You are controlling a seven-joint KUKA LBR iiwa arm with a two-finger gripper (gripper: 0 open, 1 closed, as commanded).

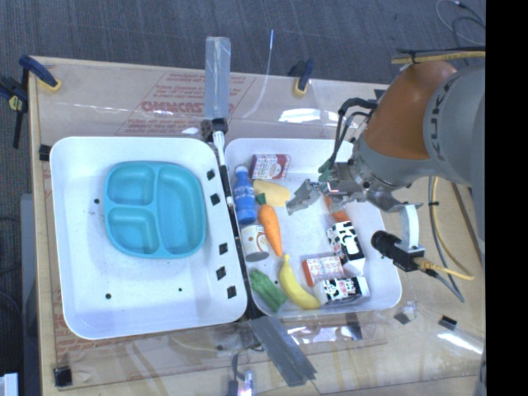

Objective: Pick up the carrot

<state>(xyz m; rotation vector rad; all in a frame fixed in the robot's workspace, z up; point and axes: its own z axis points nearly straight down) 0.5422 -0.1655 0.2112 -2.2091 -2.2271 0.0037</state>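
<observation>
Carrot (271,228) is lying loose in the right bin (388,291) between the blue bottle (244,195) and banana (295,285), my gripper (302,197) hovers just right with fingers spread, so I'm mid-approach and next need to drop over it.

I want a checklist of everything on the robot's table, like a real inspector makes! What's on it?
Surface: bench bearing two white bins, left bin and right bin, side by side.
Job's things: carrot lies in the right bin, near its left wall, not held.
Clutter: blue tray in the left bin; in the right bin a blue bottle, banana, a green vegetable, and several small boxes.
Grippers: gripper hangs over the right bin, right of the carrot, nothing seen between its fingers.
Cables: black and yellow cables by the arm at right.
Surroundings: blue clamps on the bench edges; dark floor beyond.
</observation>
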